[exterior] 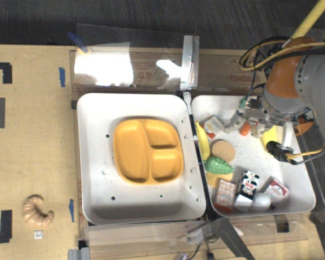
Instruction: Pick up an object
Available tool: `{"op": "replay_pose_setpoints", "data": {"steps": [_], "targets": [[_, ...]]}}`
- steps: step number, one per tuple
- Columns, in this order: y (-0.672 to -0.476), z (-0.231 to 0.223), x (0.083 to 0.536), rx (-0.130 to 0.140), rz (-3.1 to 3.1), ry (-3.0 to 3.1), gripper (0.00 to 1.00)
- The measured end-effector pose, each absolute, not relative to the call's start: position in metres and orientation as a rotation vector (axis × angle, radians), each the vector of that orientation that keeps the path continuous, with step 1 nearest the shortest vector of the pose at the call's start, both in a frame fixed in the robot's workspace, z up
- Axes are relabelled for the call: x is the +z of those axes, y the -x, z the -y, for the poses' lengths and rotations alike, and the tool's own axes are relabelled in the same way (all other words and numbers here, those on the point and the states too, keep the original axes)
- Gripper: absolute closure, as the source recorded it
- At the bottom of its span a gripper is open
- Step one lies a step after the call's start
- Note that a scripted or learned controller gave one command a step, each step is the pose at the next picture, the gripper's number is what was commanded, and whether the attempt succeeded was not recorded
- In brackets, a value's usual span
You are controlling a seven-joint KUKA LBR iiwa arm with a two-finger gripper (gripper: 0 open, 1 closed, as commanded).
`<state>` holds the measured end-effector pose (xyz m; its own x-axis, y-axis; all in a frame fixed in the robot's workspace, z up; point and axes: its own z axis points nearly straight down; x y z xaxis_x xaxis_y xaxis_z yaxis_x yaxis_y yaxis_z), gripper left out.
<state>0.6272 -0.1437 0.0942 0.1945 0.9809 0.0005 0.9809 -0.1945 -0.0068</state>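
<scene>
Toys: they lie in a heap in the right bin [309, 199], near its left and near sides, so the arm has one place to dig; a yellow banana [202, 140] leans by the wall between the bins, a green leafy toy [219, 166] sits just beside it, a tan round cookie [223, 150] touches the green one
Boxes: a black and white box [249, 183] and a small red box [225, 192] rest at the near edge, close together
Claw: the claw [253, 118] hangs low over the far part of the right bin, reaching in from the right; I cannot tell if it is released or clenched; nothing can be seen in its grip
Thing to pick: any toy will do; a small orange piece [245, 129] lies just beside the claw, so that seems the likely one
Left bin: the left bin [97, 123] holds a yellow tray [149, 149] in its middle, likely as a spot to drop toys
Counter: a curled tan toy [38, 210] lies far left on the counter [27, 145], well apart from both bins
Job: not done yet, I think
</scene>
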Motion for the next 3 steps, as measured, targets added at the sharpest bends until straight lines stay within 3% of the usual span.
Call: {"op": "replay_pose_setpoints", "data": {"steps": [1,2,3], "targets": [[-0.659,0.127,0.085,0.000,1.916,2.493,0.00],[-0.637,0.153,0.154,0.006,1.187,2.907,0.00],[-0.583,0.143,0.115,0.019,0.988,2.974,0.00]]}}
